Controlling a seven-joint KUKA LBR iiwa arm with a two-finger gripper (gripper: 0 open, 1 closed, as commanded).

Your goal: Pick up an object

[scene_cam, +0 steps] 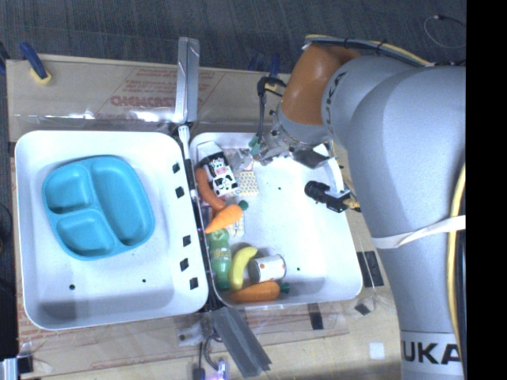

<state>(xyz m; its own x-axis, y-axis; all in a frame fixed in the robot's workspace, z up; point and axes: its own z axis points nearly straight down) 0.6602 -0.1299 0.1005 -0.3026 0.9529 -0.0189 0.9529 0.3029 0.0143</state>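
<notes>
Blue divided plate [99,204] lies in the left white bin [95,291], near its far left corner. In the right white bin [305,240], small things crowd along the left wall. From the far edge toward the near edge they run: a black-and-white patterned box [223,177] with a red sausage shape [203,187] at its left, a carrot [224,216], a green bottle [219,253], a yellow banana [242,264], a small white can [270,268], and a second carrot [253,293] against the near wall. A pale speckled packet [248,183] lies just right of the patterned box. The gripper [261,147] hangs over the bin's far edge, just beyond and right of the box and packet. Whether it is spread or closed cannot be told, and nothing is seen in its grasp.
</notes>
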